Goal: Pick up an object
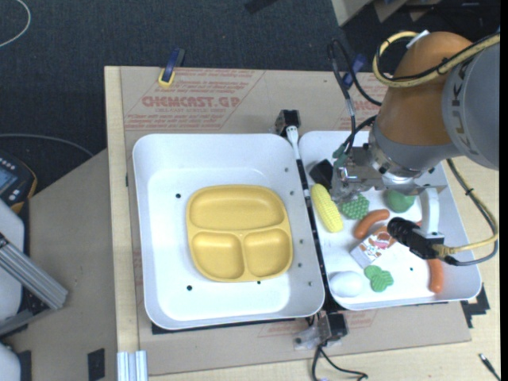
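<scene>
Half-hidden pincer (347, 182) (fingers indistinct) above crowded right bin (464, 280)

Bright even light, soft shadows (slightly grainy)

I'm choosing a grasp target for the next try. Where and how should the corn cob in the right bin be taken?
Grip the corn cob across its middle, coming straight down from above. It lies flat and long beside the bin's left wall, so the end effector would probably fit best closing across its narrow width, though the wall side looks tight.
</scene>
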`<state>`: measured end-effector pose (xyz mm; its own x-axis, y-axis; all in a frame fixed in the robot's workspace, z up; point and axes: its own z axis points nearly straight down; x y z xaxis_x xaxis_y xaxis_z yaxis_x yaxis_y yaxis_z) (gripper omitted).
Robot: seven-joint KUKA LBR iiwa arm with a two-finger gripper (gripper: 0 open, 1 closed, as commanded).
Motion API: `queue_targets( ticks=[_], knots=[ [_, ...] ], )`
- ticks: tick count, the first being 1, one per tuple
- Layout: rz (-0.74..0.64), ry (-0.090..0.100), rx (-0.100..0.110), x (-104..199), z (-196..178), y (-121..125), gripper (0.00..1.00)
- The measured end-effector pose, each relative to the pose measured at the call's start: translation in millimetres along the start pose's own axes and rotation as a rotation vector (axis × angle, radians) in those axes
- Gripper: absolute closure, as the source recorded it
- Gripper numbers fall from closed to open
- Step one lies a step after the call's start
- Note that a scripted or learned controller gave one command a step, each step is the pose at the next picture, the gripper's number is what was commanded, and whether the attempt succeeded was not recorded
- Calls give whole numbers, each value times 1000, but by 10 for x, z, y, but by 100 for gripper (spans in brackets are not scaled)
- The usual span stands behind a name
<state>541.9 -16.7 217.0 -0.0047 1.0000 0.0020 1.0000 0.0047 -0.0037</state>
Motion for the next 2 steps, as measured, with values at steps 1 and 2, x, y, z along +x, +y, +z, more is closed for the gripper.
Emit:
queue_targets(
  ticks=[1, 2],
  knots=[
    [0, -1, -5, 332, -166, -86, 100],
    [3, -3, -5, 335, -53, 33, 100]
  ],
)
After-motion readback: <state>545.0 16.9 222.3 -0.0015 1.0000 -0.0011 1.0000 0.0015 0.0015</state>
